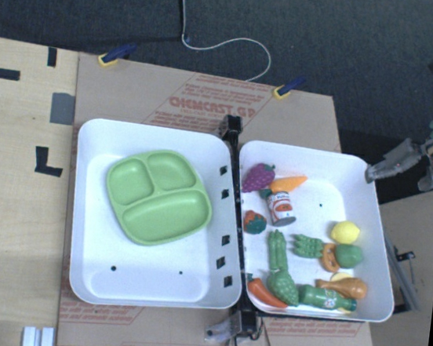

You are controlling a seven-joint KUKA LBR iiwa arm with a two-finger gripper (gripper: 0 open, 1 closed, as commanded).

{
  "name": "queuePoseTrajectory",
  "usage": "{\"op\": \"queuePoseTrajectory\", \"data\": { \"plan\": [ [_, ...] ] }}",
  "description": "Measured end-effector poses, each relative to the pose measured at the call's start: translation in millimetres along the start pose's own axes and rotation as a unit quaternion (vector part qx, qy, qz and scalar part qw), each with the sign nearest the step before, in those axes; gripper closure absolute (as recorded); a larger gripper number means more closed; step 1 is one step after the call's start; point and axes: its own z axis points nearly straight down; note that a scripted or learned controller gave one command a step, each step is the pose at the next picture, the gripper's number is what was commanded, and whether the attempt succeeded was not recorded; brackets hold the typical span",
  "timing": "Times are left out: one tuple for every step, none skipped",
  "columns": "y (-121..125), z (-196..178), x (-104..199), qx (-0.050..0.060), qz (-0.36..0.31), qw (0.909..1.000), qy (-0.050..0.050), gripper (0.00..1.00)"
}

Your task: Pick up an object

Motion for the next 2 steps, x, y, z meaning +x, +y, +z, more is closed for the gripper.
{"op": "queuePoseTrajectory", "data": {
  "plan": [
    [-1,-2,-4,0.008,0.004,1.0,0.0,1.0],
    [0,-20,75,0.007,0.002,1.0,0.001,1.0]
  ]
}}
